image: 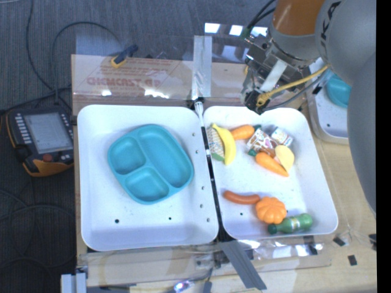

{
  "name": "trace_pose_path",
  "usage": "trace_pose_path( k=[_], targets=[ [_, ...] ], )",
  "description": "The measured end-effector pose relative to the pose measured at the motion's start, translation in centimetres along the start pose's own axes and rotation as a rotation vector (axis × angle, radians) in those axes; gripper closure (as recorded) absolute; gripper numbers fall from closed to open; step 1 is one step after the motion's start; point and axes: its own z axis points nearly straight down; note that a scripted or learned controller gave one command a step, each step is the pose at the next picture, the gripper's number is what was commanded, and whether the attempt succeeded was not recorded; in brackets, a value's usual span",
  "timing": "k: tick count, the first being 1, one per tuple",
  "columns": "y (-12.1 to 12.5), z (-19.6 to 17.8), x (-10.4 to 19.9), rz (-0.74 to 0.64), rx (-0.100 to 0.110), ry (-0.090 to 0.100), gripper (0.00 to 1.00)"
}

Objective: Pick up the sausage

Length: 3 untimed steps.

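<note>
The sausage [241,197] lies in the lower part of the right bin [317,182], its long axis running nearly left to right across the frame, the right end dipping slightly and touching a small orange pumpkin [270,209]. A green vegetable [292,224] sits just below and to the right of the pumpkin. The gripper [255,99] hangs over the bin's upper rim, well apart from the sausage; how it is set cannot be told. The left bin [91,182] holds a blue divided plate [149,162].

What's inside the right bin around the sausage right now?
In the right bin, the sausage lies flat, its end by the small pumpkin. A green bottle lies below that; banana and carrots sit farther back. Nothing covers the sausage.
</note>
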Motion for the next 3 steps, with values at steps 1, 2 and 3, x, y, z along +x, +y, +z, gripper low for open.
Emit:
trace_pose_path(
  k=[1, 2, 3],
  targets=[
    [0.01, -0.78, 0.0, 0.003, -0.001, -0.005, 1.0],
    [0.03, -1.54, -0.01, 0.006, -0.001, -0.009, 1.0],
    [0.03, -1.53, -0.01, 0.005, -0.001, -0.01, 0.0]
  ],
)
